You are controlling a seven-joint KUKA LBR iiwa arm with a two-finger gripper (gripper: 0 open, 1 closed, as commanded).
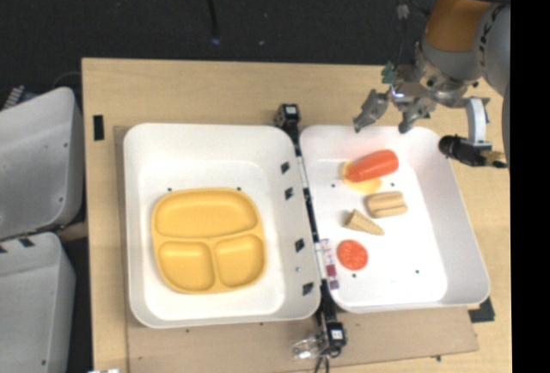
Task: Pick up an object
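Note:
In the right bin (447, 217) lie a red-orange oblong piece (374, 165) on a small yellow piece (364, 185), a tan cylinder (385, 204), a tan wedge (364, 223) and a red disc (351, 255). My gripper (385, 116) hangs above the bin's far edge, up and slightly right of the red-orange piece. Its two fingers are spread apart with nothing between them.
The left bin (137, 217) holds a yellow divided tray (209, 239). A black clip (287, 114) sits at the far end of the seam between the bins. A black part (464, 148) juts over the right bin's far right corner.

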